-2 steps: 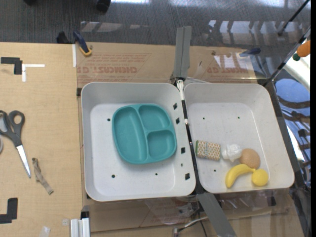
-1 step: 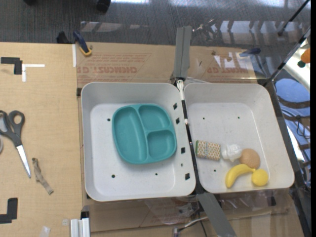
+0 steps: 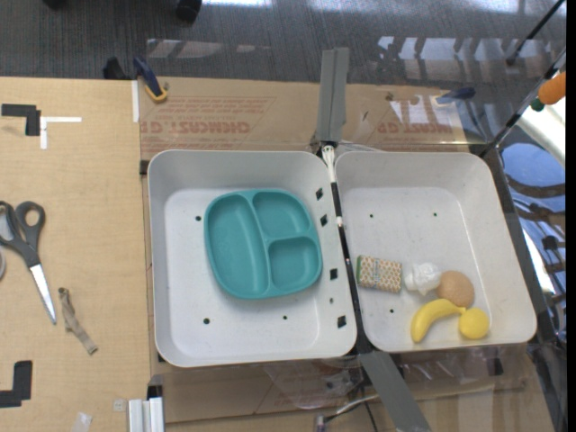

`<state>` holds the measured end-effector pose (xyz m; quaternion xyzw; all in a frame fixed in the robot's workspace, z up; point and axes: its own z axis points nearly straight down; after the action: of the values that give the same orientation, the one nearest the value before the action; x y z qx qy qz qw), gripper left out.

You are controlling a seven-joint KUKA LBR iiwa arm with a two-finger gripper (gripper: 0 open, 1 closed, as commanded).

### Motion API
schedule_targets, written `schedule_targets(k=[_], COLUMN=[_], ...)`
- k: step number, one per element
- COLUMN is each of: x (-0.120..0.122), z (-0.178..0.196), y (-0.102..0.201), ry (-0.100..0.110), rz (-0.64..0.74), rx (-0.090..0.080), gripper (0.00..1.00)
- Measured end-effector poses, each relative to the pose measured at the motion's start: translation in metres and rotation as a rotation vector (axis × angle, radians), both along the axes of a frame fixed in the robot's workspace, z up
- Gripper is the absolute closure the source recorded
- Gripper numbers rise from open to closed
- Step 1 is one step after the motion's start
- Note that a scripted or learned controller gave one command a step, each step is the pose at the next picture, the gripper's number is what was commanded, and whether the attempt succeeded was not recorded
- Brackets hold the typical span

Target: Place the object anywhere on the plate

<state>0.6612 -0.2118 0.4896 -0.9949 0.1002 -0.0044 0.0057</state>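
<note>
Bins [image 3: 180,331] sit side by side, the teal divided plate [image 3: 264,243] bare in the left one, while banana [image 3: 434,319], snack packet [image 3: 379,274] and egg [image 3: 455,289] cluster at five o'clock in the right, nothing moved yet.

teal divided plate [image 3: 264,243] in left bin, yellow banana [image 3: 434,319] in right

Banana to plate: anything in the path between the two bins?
Only the two bin walls meeting in the middle. The banana lies in the right bin among a small box, a white lump and a brown ball; the teal plate sits uncovered.
</note>
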Motion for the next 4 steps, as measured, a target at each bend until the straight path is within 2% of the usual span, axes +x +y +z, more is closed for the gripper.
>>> schedule_targets(k=[1, 2, 4], x=[-0.001, 0.000, 0.005], z=[-0.001, 0.000, 0.015], y=[-0.011, -0.009, -0.005], ry=[0.014, 0.000, -0.025], rz=[-0.353, 0.001, 0.003], rx=[0.001, 0.000, 0.023], gripper=[1.00, 1.00, 1.00])
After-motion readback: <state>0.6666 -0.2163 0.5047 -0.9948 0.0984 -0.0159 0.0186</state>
